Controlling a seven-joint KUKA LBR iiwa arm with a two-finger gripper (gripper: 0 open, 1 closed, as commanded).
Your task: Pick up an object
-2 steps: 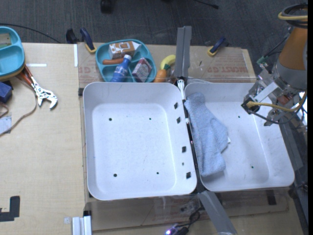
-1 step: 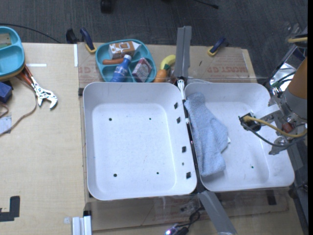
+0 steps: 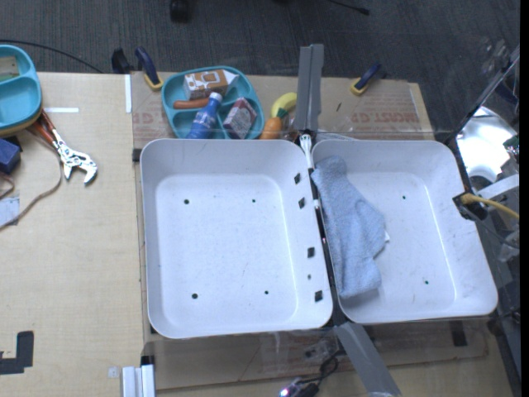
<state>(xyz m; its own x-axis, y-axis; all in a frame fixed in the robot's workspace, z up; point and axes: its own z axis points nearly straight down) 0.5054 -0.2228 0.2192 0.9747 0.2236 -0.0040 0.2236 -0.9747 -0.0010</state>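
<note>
Two white bins, black spots on floors. Pale grey cloth in right bin. Teal tray behind; blue bottle, yellow banana. Light wood surface.

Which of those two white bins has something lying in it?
The right-hand shallow white bin: a crumpled grey cloth lies along its left side, by the divider. The left-hand shallow white bin shows just its bare white floor.
</note>
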